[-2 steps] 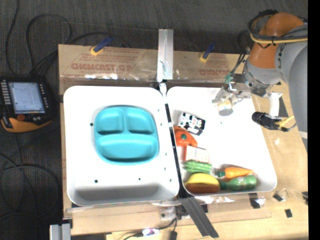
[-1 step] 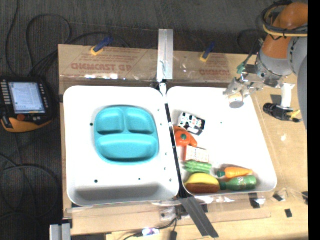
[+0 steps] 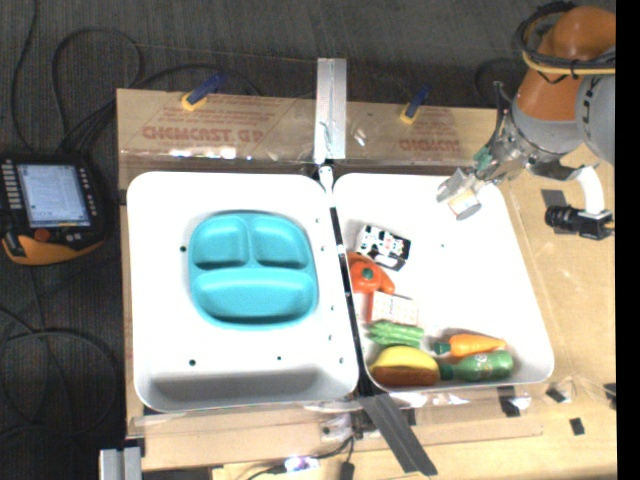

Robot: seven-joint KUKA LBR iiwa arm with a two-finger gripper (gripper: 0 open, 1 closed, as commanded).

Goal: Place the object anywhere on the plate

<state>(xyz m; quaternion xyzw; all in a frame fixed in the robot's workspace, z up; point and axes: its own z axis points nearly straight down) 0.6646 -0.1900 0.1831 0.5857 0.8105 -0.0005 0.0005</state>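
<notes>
The grey arm with its orange band reaches in from the right, and its two-finger gripper (image 3: pixel 462 197) hangs over the far right corner of the right-hand shallow white bin (image 3: pixel 520 268); how its jaws stand I cannot tell at this size. The sky-blue plastic plate with three compartments (image 3: pixel 252 268) lies in the middle of the left-hand shallow white bin (image 3: pixel 160 298). The loose things lie in the right bin, well apart from the plate: a black-and-white patterned packet (image 3: pixel 384 246), an orange carton-shaped toy (image 3: pixel 366 276) just beside the wall between the bins, and, along the near edge (packed close together), a yellow-and-brown rounded toy (image 3: pixel 404 365), an orange carrot (image 3: pixel 474 345) and a green vegetable (image 3: pixel 480 367).
</notes>
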